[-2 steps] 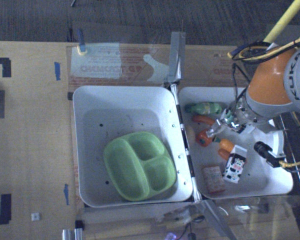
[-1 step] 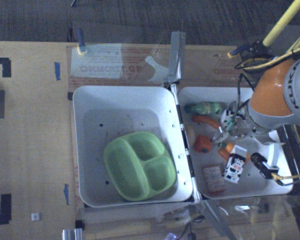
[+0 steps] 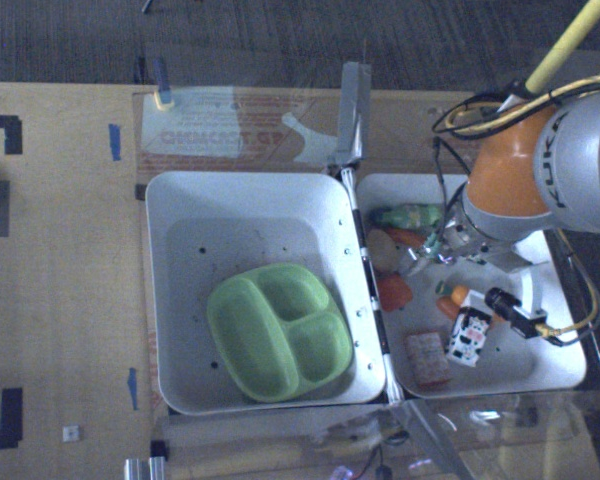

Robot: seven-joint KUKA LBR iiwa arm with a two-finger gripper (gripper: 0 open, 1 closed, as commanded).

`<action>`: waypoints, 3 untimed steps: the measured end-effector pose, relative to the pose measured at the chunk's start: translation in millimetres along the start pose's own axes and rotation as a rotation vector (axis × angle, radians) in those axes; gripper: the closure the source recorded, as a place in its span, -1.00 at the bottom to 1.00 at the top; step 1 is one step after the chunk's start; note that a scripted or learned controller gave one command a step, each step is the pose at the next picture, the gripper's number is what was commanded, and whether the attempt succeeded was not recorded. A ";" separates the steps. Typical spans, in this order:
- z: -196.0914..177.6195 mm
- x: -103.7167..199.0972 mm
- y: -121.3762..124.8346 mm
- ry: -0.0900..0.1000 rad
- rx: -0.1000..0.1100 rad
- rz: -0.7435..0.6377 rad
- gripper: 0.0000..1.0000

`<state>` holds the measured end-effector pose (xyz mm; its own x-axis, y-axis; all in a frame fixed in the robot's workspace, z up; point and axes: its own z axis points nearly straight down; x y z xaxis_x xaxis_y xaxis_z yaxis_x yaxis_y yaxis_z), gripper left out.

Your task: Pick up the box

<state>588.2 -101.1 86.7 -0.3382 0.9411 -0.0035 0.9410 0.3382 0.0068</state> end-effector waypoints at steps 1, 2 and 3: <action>2.1 -28.5 51.8 0.007 0.019 0.033 -1.00; -5.0 -1.1 9.6 0.004 0.006 -0.041 -1.00; 4.2 -23.4 66.0 0.019 0.046 0.151 -1.00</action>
